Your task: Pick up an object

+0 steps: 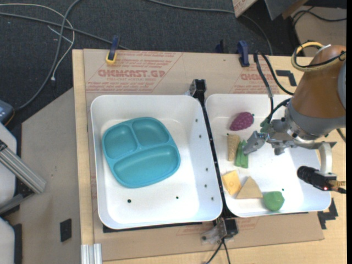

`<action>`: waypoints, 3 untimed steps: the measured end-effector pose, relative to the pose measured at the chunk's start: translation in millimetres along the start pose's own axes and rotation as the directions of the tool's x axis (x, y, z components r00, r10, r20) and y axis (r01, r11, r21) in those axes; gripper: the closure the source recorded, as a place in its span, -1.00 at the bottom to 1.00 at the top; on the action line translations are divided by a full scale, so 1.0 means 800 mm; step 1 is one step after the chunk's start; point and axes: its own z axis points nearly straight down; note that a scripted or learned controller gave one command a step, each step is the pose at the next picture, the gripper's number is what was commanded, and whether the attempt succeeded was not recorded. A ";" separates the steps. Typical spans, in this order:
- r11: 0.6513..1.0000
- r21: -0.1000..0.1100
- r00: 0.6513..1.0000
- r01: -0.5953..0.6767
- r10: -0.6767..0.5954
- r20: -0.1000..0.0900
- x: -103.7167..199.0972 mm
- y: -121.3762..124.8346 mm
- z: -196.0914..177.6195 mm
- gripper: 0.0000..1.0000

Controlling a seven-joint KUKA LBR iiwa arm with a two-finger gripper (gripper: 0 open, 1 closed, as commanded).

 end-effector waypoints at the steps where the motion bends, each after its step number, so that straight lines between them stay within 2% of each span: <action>1: 1.000 -0.014 1.000 0.003 -0.003 0.002 0.000 0.004 -0.008 -1.00; 3: 1.000 -0.009 1.000 0.003 -0.003 0.000 0.010 0.018 0.118 -1.00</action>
